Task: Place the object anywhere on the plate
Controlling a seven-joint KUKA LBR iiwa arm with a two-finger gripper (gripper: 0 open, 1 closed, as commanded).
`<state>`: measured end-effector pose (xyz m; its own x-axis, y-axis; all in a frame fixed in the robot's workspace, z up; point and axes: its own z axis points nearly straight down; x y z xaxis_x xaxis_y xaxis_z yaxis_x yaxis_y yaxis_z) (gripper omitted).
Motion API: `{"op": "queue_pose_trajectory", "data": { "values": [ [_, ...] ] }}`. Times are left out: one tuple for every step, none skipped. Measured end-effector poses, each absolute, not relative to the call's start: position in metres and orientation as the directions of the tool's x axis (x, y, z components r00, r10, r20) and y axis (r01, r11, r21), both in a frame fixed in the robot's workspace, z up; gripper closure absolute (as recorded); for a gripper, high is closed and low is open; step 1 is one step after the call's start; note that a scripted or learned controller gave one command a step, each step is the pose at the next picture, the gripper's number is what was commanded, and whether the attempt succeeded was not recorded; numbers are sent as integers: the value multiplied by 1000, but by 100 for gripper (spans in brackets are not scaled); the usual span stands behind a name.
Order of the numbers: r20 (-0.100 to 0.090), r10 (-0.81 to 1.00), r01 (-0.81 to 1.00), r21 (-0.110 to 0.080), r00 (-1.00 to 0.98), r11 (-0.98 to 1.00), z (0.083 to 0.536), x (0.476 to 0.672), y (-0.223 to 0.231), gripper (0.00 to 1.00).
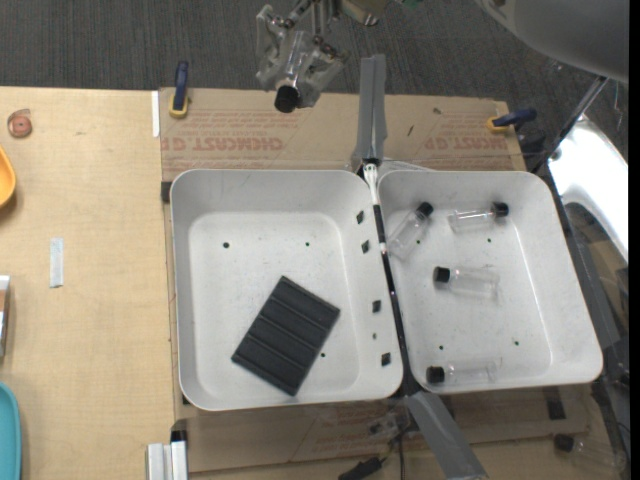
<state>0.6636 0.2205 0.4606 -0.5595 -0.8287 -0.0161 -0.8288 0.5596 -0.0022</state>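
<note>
Clear plastic with a black cap, a little vial (291, 74) sits pinched between the fingers of the gripper (293, 66), high up past the far edge of the left bin (200, 368). The carry step is on. Next, I think, it must come down near the dark plate (287, 334) and let go gently.

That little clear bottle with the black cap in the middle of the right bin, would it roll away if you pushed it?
Probably. The bottle lies on its side and looks round, so a sideways nudge would likely roll it across the smooth right bin. It looks see-through and small, so it is probably light. Its smooth wall may be slippery to pinch.
</note>
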Motion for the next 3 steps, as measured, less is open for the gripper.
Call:
{"op": "queue_pose_trajectory", "data": {
  "values": [
    [-21, -825, -825, -2, -564, 564, 469, 665, 219, 100],
    [-25, -822, -822, -2, -569, 569, 477, 667, 218, 100],
    [-29, -819, -819, -1, -573, 573, 484, 669, 217, 100]
  ]
}}
